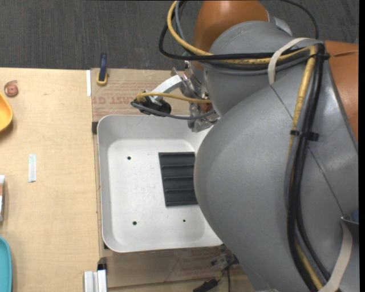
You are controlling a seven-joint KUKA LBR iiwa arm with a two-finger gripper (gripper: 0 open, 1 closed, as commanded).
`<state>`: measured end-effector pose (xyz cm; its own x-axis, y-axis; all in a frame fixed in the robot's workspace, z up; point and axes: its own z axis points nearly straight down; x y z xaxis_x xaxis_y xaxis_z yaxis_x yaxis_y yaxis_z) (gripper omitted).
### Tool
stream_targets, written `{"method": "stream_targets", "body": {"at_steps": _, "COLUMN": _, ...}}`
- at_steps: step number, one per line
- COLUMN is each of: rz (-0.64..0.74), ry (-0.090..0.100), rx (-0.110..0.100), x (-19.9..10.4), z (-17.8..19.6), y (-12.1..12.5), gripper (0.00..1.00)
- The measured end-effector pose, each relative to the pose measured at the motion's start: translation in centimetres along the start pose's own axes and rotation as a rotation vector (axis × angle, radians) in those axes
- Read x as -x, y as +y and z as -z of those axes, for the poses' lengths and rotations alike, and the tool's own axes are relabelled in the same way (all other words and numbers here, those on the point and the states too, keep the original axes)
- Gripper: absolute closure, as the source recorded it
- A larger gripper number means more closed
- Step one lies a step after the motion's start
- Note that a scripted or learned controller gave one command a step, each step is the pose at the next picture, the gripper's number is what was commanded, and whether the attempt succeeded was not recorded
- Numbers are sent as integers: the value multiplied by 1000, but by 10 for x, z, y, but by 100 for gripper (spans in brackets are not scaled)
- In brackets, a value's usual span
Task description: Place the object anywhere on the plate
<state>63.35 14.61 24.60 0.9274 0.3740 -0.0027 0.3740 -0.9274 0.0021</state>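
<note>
My grey arm (268, 171) with its orange band (228, 17) looms large across the right half of the camera view and covers the right side of a white bin (114, 228). A black ridged rectangle (178, 179) lies flat on the bin's floor, with its right edge hidden under the arm. Yellow and black cables (171, 45) loop from the arm down to a metal fitting (191, 94) above the bin's far rim.
Left of the bin is a bare wooden bench top (51, 171). At the far left edge a yellow-orange curved piece (3, 117) and a teal curved piece (3, 265) poke in. A small white strip (32, 168) lies on the wood.
</note>
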Motion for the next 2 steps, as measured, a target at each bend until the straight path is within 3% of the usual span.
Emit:
{"method": "stream_targets", "body": {"at_steps": 1, "rz": 64, "ry": -2, "rx": -1, "x": -6, "z": -62, "y": -52, "gripper": 100}}
{"method": "stream_targets", "body": {"at_steps": 2, "rz": 47, "ry": -4, "rx": -1, "x": 101, "z": -116, "y": -129, "gripper": 100}}
